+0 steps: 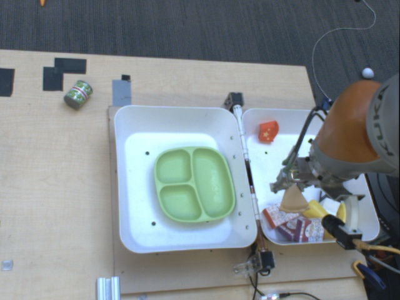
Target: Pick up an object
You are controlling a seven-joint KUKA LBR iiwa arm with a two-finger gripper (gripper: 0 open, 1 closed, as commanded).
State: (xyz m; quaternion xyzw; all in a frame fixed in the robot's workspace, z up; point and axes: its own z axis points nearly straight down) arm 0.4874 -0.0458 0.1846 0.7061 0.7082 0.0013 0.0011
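Looking down from the one camera view, the arm [353, 127] reaches in from the right and hangs over the right bin [253, 144]. Its gripper [299, 181] sits low above a pile of toys near the front of that bin. I cannot tell what the gripper is doing at its tip, because the big orange part of the arm hides most of it. Just under it lies a tan wedge [292, 200], and it looks very close, maybe touching. I cannot see it held. Beside the wedge are a yellow piece [317, 209], a red and white packet [274, 217] and a dark purple packet [294, 231], all packed tight together. A small red toy [269, 131] sits alone at the back of the same bin, well apart from the pile. The left bin [128, 186] holds a green divided plate [194, 184]. Here is what could go wrong, I think. The toys are so crowded that the gripper might push one aside and grab nothing. It might catch only a corner of the wedge, and the sloped sides could let it slip out on the way up. It might also pinch two things at once, and one could drop. The bin wall is near, so a bump there could spoil the try.
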